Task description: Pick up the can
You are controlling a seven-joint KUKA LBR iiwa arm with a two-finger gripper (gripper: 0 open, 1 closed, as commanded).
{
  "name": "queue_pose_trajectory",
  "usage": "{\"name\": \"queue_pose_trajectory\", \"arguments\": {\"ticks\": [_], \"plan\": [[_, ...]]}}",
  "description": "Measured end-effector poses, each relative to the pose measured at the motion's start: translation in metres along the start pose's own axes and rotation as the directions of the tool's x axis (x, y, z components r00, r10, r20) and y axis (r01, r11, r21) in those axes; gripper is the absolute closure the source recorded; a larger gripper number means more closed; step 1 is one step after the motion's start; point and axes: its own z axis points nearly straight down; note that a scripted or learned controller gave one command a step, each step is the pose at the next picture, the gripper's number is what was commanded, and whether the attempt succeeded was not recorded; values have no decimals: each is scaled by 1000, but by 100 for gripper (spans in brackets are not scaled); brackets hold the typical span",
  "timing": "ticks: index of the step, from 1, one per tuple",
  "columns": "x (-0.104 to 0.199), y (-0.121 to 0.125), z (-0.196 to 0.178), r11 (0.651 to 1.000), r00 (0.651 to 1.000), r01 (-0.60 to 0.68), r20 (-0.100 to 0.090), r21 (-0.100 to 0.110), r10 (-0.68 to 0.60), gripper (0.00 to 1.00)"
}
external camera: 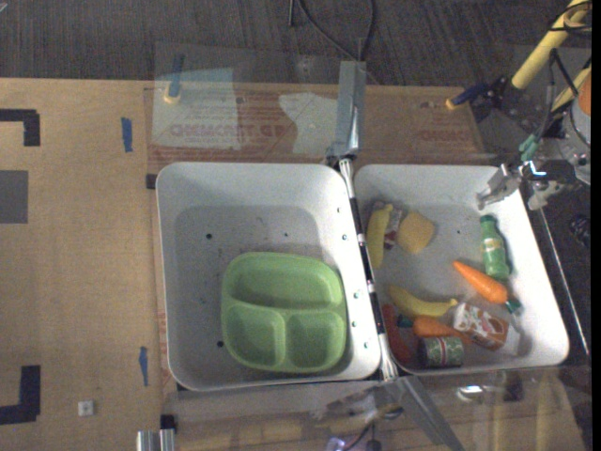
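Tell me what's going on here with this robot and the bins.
A robot arm is meant to pick up the can, which lies at the near edge of the right bin among toy food. The gripper sits over that bin's far right corner, away from the can. The left bin holds a green divided tray.

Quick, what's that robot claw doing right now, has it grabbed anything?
Gripper: above the right bin's far right corner, nothing in it; open or closed cannot be told. The can lies untouched at the bin's near edge.
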Motion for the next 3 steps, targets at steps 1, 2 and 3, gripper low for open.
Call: {"name": "queue_pose_trajectory", "arguments": {"ticks": [1,2,3], "plan": [[-37,14,166,990,990,143,0,-4,-143,0],[-39,15,156,990,990,139,1,-8,-139,100],[-46,-74,147,947,947,320,-1,-1,-320,100]]}}
